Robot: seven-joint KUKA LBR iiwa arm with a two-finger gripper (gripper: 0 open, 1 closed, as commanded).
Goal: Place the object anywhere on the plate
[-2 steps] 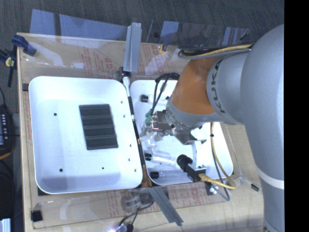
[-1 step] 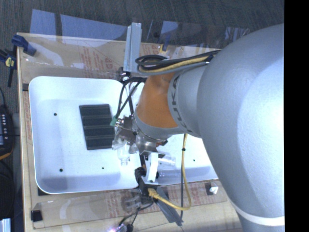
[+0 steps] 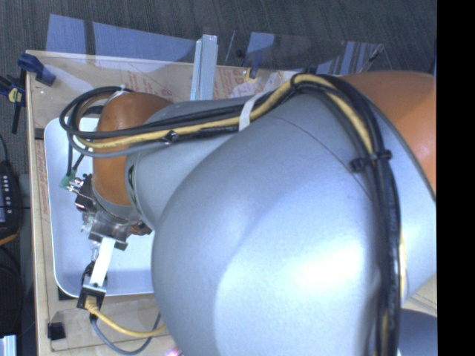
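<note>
The grey arm [image 3: 297, 221] takes up most of the camera view, reaching from the right across to the left bin [image 3: 58, 199]. Its orange wrist band [image 3: 119, 150] hangs over the middle of that bin. Below the band, the metal gripper body [image 3: 104, 225] points down toward the bin's front part. A white bracket [image 3: 100, 262] with a black end [image 3: 90, 299] sticks out from it over the bin's front rim. The arm hides much of the left bin's floor and the whole bench to the right.
Black and yellow cables [image 3: 185, 130] run along the arm and loop over the bin's far left corner. A yellow cable [image 3: 119, 326] lies on the wooden bench in front of the bin. A blue clamp [image 3: 33, 67] sits at the bench's back left corner.
</note>
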